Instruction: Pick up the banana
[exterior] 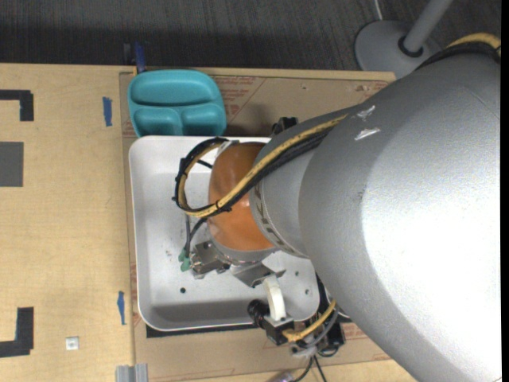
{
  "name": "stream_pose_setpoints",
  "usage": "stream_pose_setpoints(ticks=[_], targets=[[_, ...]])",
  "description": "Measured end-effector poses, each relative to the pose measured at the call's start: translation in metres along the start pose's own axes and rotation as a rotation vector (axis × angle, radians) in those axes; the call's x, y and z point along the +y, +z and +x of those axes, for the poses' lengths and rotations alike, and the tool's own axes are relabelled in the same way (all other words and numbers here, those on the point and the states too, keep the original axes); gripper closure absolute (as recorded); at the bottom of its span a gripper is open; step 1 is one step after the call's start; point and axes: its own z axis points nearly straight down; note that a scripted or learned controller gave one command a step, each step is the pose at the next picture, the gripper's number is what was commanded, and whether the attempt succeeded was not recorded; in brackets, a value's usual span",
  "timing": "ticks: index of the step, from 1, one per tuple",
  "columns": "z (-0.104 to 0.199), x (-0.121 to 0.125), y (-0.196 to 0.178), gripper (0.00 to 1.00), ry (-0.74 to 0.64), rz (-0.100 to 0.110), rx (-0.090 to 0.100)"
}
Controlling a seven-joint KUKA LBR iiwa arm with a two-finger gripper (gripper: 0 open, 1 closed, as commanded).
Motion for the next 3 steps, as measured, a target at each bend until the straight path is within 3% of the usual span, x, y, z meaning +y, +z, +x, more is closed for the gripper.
stream_pose_setpoints(ticks=[3], targets=[[0.0, 0.001, -0.029, 1.0, 0.004, -0.002, 0.0]])
